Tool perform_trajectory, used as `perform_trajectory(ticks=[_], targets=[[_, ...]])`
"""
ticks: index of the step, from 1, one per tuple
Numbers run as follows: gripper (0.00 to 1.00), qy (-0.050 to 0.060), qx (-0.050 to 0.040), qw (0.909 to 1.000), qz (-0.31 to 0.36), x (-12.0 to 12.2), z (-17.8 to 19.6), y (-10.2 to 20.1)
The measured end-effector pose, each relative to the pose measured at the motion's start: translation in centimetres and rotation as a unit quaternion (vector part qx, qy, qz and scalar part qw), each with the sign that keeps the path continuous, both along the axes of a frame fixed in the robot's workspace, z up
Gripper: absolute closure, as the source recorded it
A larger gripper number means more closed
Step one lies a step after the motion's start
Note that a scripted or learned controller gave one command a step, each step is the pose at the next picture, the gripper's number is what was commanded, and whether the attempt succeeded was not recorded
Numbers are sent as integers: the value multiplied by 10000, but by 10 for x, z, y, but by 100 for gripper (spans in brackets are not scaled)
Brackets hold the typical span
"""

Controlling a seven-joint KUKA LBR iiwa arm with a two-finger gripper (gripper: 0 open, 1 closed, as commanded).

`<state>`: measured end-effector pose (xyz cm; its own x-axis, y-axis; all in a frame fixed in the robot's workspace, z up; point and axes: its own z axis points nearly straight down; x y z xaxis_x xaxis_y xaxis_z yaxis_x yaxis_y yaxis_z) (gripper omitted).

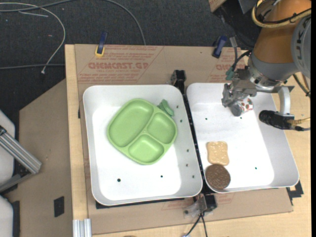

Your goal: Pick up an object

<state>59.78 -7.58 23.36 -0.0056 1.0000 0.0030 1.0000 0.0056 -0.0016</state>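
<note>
Fixed overhead camera, slanted down over both white bins (94,132)

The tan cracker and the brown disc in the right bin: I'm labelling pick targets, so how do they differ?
The tan cracker is roughly square with wavy edges; the brown disc is round. The cracker is pale tan, the disc dark brown and speckled. The cracker lies farther up the right bin; the disc sits at its front rim, next to the cracker. Both lie flat near that bin's left wall, away from the hand.

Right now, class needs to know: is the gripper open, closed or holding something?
Gripper: over the right bin; open or closed cannot be told.
</note>
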Motion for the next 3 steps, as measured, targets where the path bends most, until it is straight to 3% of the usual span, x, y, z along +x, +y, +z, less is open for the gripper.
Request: perform_trajectory(ticks=[2,3], targets=[[100,-14,-5,10000,2,-9,11,98],[100,18,-2,10000,1,-14,-5,153]])
